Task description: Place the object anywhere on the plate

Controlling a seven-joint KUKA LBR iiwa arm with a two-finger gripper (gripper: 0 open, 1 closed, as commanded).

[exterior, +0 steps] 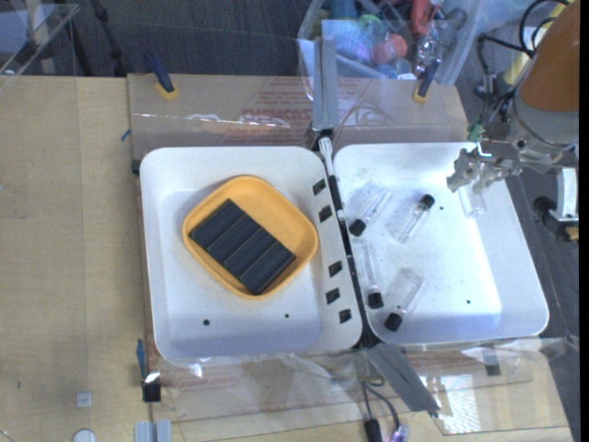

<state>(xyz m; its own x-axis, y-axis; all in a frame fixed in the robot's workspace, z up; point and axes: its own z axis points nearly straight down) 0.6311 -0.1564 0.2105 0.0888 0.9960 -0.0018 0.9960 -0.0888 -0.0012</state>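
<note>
Clear vials with black caps, four as far as can be told, scattered on the floor of the right bin (515, 293): one (416, 215) near the bin's middle, one (364, 212) towards the divider, one (369, 282) just beside the divider, one (402, 299) near the front. All lying on their sides, apart from one another. Judged light, stiff, smooth and prone to roll or slip; probably fragile if glass, material not decidable. Best grasp judged across the barrel at mid-length, fingers square to the long axis, cap end avoided.

Gripper (476, 180) poised over the right bin's far right corner, nothing visibly between its fingers; whether spread or closed, cannot tell.

Yellow plate (290, 212) in the left bin (166, 274), bearing a dark ribbed pad (241, 242); target well apart from every vial, across the divider.

Bin floors smooth, white, shallow-walled. Beyond the bench, a clear crate (396, 17) of mixed items; wooden tabletop (64, 247) to the left.
</note>
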